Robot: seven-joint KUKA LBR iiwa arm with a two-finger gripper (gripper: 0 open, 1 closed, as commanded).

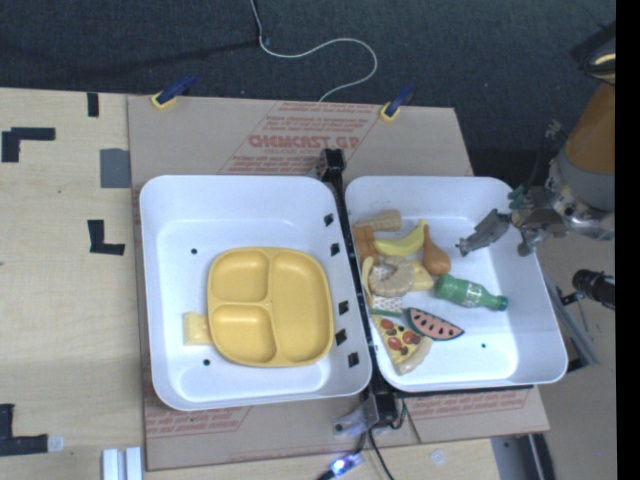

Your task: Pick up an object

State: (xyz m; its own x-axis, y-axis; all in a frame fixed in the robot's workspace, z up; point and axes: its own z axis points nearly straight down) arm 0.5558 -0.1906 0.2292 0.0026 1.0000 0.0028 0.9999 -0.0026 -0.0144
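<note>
Toward three o'clock of the bench, you see the right bin (520,353) holding a heap of toy food along its nine o'clock wall. Your likeliest target, the green bottle (470,293), lies on its side near the bin's middle, long axis running roughly from ten to four o'clock, its cap end toward four. Just at its seven o'clock lies a watermelon slice (435,324), and a pizza slice (400,338) beside that. A banana (402,241) curves above them, with a brown piece (436,259) at its four o'clock. The gripper (482,236) hovers over the bin's upper right part, apart from the food; whether its jaws stand apart or together you cannot tell. At nine o'clock, the left bin (165,218) bears a yellow divided plate (270,305), which partly hides a small yellow piece (195,328).
</note>
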